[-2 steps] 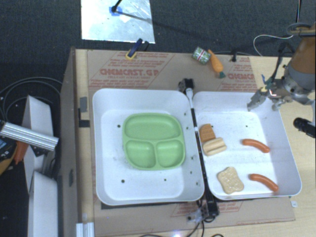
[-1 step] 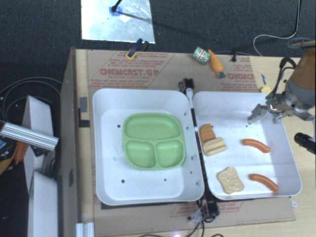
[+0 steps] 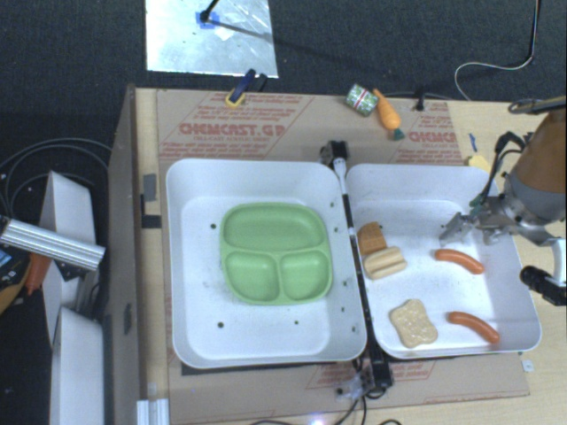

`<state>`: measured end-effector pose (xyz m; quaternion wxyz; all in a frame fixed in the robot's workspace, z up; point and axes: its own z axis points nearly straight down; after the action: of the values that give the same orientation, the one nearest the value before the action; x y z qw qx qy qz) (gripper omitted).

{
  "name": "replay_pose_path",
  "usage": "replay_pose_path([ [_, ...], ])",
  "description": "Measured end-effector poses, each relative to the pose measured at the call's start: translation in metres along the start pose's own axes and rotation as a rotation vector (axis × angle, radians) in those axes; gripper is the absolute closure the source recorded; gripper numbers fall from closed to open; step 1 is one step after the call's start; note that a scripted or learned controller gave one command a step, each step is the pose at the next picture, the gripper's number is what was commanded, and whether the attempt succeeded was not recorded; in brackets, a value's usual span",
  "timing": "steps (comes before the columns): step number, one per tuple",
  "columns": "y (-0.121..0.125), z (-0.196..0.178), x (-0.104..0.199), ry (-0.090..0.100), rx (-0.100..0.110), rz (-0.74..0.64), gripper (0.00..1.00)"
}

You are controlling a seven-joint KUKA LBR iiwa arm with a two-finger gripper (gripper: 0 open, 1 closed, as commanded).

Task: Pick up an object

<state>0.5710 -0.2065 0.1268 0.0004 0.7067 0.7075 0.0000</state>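
Camera view: I see the gripper (image 3: 462, 227) low over the right bin (image 3: 416, 184), upper right part, with nothing between its fingers; I cannot tell if the jaws are apart or together. Just below it lies a sausage (image 3: 459, 260); a second sausage (image 3: 472, 326) is near the front rim. A bread piece (image 3: 378, 250) sits by the divider, a cracker (image 3: 413, 322) below it. The left bin (image 3: 190, 237) holds a green divided plate (image 3: 275, 253). The arm is cut off at right.
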Motion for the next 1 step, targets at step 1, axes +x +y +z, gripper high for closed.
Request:
replay_pose_path([
  [1, -0.0220, 0.0348, 0.0002, 0.000, 0.000, 0.000, 0.00],
])
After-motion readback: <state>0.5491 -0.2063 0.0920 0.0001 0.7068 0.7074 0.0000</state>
